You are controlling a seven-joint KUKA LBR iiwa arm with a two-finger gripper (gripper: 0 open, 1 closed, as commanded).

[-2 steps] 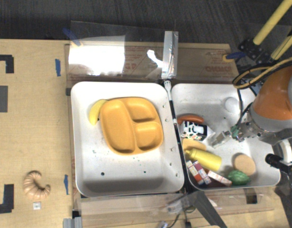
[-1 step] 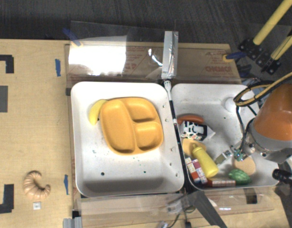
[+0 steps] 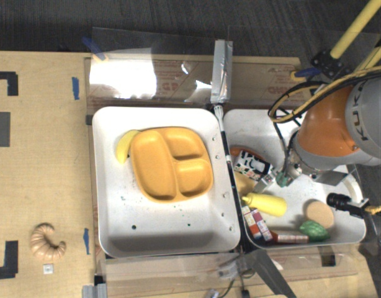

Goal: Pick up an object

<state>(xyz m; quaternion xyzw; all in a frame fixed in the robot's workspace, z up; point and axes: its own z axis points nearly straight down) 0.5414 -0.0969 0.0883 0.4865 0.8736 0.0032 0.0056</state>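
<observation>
- Yellow bottle [image 3: 265, 203]: lies on its side in the right bin [image 3: 255, 124], near its left wall, just below the gripper. Looks like light, smooth plastic, likely slippery and prone to roll; best taken across the middle of its body.
- Gripper [image 3: 278, 180]: hangs low in the right bin, just above and to the right of the bottle; whether its fingers are apart or together cannot be told, and nothing is seen held.
- Black-and-white box [image 3: 251, 164]: left of the gripper, near the bin's left wall; stiff, flat-sided.
- Red-and-white packet [image 3: 257, 223]: at the near edge, just below the bottle.
- Tan round thing [image 3: 319, 213] and green thing [image 3: 314, 230]: near right corner, side by side; kind unclear.
- Left bin [image 3: 110, 185]: holds an orange divided tray [image 3: 170, 162], with a yellow banana [image 3: 123, 145] tucked at its left edge.
- Bench [image 3: 35, 166]: a coiled tan toy [image 3: 48, 241] lies well left of both bins.
</observation>
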